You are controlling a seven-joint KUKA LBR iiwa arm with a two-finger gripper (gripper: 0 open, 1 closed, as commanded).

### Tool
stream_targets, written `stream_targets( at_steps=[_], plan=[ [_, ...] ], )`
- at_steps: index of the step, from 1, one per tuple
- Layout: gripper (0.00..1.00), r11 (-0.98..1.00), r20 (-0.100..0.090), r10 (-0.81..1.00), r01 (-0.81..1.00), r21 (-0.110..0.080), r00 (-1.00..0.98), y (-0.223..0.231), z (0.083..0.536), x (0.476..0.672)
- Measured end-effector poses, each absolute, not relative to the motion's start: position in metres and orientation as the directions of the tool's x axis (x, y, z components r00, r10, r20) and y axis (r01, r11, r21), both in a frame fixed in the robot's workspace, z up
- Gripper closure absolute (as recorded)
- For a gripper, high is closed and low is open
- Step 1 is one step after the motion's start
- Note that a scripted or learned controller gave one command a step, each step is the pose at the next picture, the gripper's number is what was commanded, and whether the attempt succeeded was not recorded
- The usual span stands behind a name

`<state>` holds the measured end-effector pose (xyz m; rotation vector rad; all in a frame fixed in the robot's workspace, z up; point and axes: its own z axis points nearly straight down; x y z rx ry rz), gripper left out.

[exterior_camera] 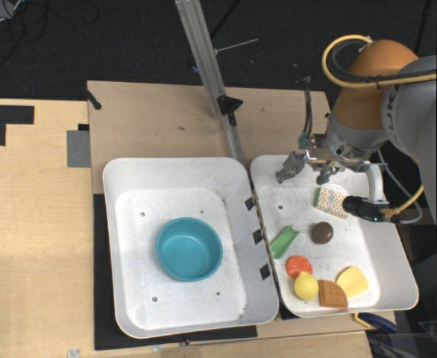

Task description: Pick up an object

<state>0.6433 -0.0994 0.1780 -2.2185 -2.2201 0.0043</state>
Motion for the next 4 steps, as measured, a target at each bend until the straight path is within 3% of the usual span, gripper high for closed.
stream_targets(
  at_steps=[1, 2, 4],
  plan=[
    [0.00, 0.001, 0.000, 1.000, 1.000, -0.004, -0.001, -0.099, 0.124, 0.632],
    [1.00, -0.001, 0.000, 1.000, 1.000, -0.001, 0.001, -0.100, 0.137, 0.633],
    [1.00, -0.001, 0.000, 1.000, 1.000, 0.003, 0.001, -0.097, 0.221, 0.631]
  ],
)
